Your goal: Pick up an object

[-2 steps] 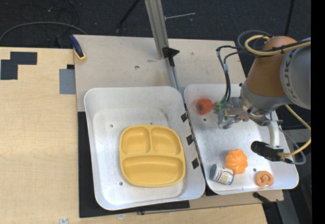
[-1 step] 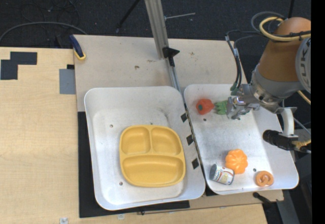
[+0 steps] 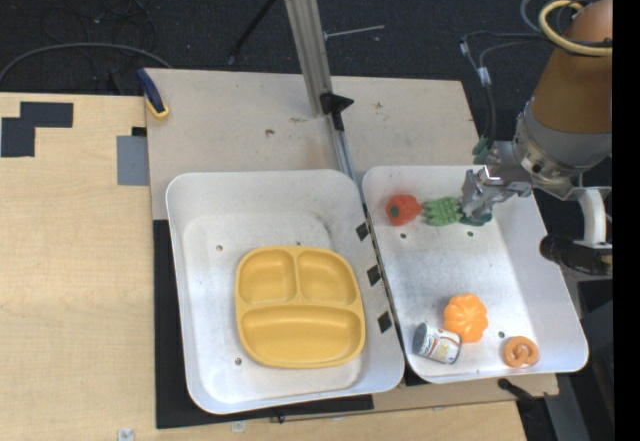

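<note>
My claw (image 3: 478,201) is down in the right bin (image 3: 560,314), near its far edge, right against the green toy (image 3: 440,211); I can't tell from here how it's set. Just left of that, a red tomato-like piece (image 3: 403,209). Toward the near edge: orange pumpkin (image 3: 466,316), a small can (image 3: 438,344) with an unreadable label, a ring-shaped doughnut (image 3: 519,352). Left bin (image 3: 200,229) carries a yellow divided plate (image 3: 299,307).
</note>
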Available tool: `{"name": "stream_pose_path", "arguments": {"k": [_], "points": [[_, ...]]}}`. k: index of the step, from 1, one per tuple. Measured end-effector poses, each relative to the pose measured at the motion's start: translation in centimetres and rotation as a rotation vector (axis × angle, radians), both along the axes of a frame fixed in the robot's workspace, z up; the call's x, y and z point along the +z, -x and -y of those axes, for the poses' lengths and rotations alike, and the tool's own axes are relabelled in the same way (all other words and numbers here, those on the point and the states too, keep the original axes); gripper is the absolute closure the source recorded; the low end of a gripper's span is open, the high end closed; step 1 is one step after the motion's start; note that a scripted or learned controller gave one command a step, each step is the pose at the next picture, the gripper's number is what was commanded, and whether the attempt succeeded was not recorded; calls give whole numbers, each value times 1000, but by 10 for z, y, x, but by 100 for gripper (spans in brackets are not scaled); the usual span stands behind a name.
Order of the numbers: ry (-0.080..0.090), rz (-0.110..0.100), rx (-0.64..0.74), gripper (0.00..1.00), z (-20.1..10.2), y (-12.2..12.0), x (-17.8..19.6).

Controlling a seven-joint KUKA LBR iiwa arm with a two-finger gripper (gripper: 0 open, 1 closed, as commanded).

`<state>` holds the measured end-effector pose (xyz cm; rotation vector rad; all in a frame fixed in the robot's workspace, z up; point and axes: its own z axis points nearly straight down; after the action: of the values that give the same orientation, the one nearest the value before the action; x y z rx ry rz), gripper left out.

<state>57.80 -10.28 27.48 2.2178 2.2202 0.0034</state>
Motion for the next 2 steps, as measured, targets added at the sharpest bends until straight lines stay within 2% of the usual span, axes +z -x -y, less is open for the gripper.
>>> {"name": "stream_pose_path", "arguments": {"k": [1,2], "points": [[-3,-9,4,100,-55,12,-20],[-3,-9,4,100,-109,29,-20]]}}
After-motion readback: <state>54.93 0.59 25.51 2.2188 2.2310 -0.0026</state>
